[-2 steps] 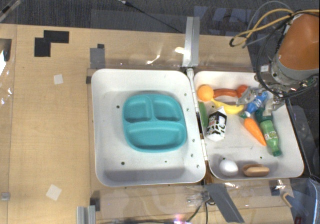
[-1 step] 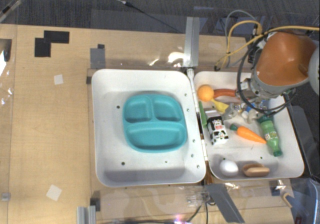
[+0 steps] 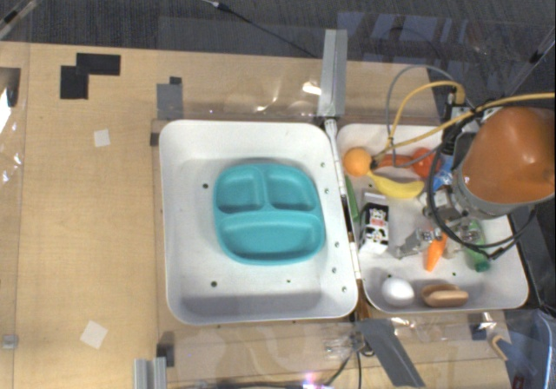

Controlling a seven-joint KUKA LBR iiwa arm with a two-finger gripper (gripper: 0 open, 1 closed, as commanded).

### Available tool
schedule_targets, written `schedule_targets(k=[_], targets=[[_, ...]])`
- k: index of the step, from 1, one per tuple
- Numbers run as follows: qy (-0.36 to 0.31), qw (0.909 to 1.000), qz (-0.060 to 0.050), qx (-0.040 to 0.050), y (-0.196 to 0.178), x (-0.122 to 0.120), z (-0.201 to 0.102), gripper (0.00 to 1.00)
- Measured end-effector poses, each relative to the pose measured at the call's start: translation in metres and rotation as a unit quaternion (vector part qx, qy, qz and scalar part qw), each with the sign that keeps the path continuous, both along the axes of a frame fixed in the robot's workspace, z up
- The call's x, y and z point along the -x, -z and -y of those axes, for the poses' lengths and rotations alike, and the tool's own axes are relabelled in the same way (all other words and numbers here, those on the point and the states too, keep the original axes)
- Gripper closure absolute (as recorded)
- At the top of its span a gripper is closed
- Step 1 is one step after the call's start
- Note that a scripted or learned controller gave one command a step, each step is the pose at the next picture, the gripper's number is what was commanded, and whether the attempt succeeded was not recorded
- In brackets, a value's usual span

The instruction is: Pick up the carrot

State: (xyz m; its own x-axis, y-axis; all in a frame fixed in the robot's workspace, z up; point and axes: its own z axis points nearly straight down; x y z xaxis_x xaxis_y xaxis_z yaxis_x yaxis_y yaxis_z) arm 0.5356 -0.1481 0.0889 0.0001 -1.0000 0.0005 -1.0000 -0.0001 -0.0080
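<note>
The carrot [image 3: 433,254] is a small orange piece lying in the right bin [image 3: 512,292], towards its front half. My gripper [image 3: 426,241] hangs directly over it, low in the bin, below the arm's orange band [image 3: 512,157]. The carrot's lower end pokes out beneath the gripper's metal parts. Cables and the wrist hide the upper part of the carrot and how the gripper meets it.
Around the carrot in the right bin lie a banana [image 3: 398,187], an orange ball [image 3: 355,161], a red item [image 3: 419,159], a black-and-white box [image 3: 374,222], a white egg [image 3: 399,291], a brown roll [image 3: 445,296] and a green piece [image 3: 477,260]. The left bin [image 3: 187,292] holds a teal divided plate [image 3: 265,212].
</note>
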Motion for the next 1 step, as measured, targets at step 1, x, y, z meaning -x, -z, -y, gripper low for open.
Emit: schedule_targets(k=[1], targets=[[0.000, 1.0000, 0.007, 0.0003, -0.0135, -0.0047, -0.0014, 1.00]])
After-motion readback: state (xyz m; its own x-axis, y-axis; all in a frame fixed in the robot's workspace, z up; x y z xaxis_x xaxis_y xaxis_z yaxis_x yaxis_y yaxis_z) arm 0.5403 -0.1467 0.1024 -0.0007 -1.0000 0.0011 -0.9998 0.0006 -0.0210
